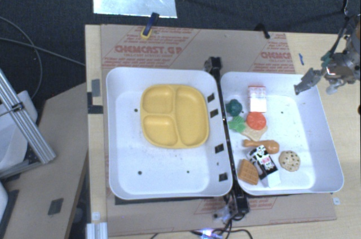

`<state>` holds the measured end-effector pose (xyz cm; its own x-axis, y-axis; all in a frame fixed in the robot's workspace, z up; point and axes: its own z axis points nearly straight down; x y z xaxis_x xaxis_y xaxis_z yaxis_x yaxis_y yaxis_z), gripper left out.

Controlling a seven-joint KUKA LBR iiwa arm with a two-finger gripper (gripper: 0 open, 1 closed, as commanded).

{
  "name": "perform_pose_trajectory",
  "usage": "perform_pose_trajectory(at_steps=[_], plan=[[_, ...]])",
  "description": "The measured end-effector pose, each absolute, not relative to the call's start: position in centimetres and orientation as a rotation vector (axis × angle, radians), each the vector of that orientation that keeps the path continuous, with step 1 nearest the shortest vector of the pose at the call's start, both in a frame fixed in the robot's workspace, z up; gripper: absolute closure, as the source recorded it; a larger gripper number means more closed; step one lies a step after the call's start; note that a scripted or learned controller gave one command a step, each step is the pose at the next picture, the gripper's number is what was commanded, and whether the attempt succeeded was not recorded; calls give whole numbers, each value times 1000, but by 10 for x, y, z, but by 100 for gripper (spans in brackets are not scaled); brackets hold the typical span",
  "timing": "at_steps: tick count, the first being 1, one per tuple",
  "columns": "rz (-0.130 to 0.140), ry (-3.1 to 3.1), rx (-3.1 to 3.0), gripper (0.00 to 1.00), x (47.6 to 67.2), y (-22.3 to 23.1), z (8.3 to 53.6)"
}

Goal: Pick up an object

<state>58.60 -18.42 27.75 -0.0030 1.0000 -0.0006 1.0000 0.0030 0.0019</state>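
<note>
**A:** Where is the tool?

**B:** The grey two-finger tool point(316, 79) sits at the right edge of the view, above the upper right rim of the right shallow white bin point(324, 136). One finger point(305, 82) juts left over that rim. I cannot tell whether it is open or closed, and nothing shows between its fingers.

**A:** And the things to pick up?

**B:** All in the right bin, on its left side, well apart from the tool. A white and red carton point(257, 98) lies at the top, a dark green round piece point(233, 106) beside it, a red round piece point(256, 120) just below. Lower down lie a brown drumstick-shaped toy point(263, 146), a round speckled cookie point(289, 160), a black and white packet point(263, 160) and an orange waffle-like wedge point(247, 172).

**A:** The left bin?

**B:** The left shallow white bin point(121, 170) holds a yellow three-compartment plastic plate point(174, 116) near its middle. Both bins rest side by side on the brown cardboard-covered counter point(169, 47).
</note>
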Motion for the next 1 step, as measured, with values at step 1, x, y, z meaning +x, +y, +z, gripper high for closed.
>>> perform_pose_trajectory(at_steps=[1], plan=[[-12, 2228, 2238, 0, 480, -187, 147]])
